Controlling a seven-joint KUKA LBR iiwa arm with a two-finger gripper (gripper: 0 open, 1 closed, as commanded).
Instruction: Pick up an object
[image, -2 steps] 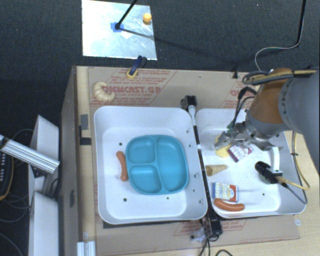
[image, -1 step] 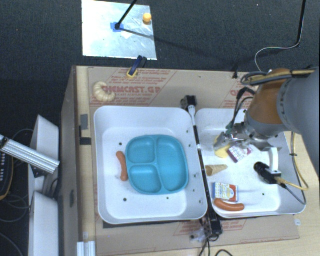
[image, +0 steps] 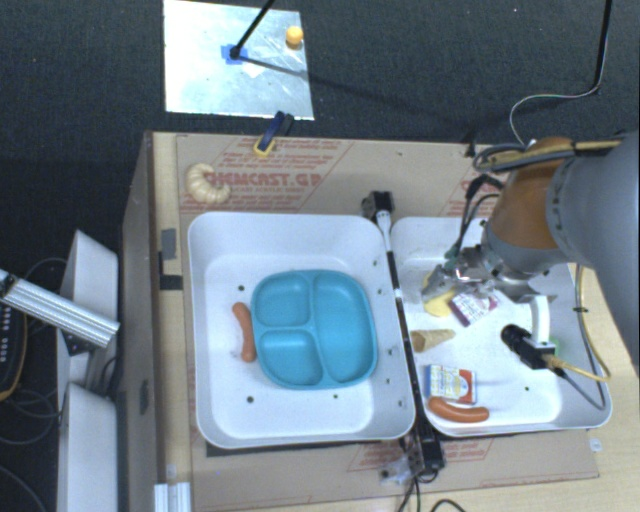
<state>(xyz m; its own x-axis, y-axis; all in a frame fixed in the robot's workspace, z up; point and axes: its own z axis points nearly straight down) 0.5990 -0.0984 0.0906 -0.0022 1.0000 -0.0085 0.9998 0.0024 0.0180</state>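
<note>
Apparently mid-pick, nothing visibly lifted: gripper (image: 460, 278) low by the yellow wedge (image: 436, 301); I cannot tell its opening or hold.

- Two bins sit side by side mid-frame on a flat board (image: 300, 175): left bin (image: 215, 300), right bin (image: 570, 400), walls touching down the middle.
- Left bin: a divided plate (image: 312, 328) sits in the centre, with a sausage (image: 244, 332) just left of it on the bin floor.
- Right bin, near the left wall: a wedge (image: 432, 339), below it a small box (image: 450, 381), then a second sausage (image: 459, 409) by the lower rim.
- Further up that bin there's a packet (image: 470, 305) with a lump (image: 438, 298) just to its left. The gripper (image: 458, 272) hangs right over those two.
- On the board, beyond the left bin's upper left corner: a curled pastry thing (image: 205, 182).
- A clip (image: 270, 135) lies on the board's top edge.
- Top of frame: a sheet (image: 240, 60) with a little ball (image: 293, 37) in its upper right corner.
</note>
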